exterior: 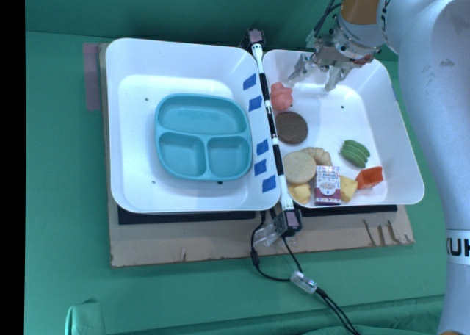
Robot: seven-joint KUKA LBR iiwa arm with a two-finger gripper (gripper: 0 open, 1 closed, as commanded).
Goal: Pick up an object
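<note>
Pink food piece (280, 95) lies against the right bin's (382, 117) left wall.

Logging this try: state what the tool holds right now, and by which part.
Nothing is held. The tool hangs open over the far end of the right bin, its fingers spread with bare bin floor between them; the pink food piece lies apart, just beside.

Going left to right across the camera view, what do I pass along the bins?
Teal divided plate → pink food piece → brown round patty → green pea pods → orange piece.
</note>
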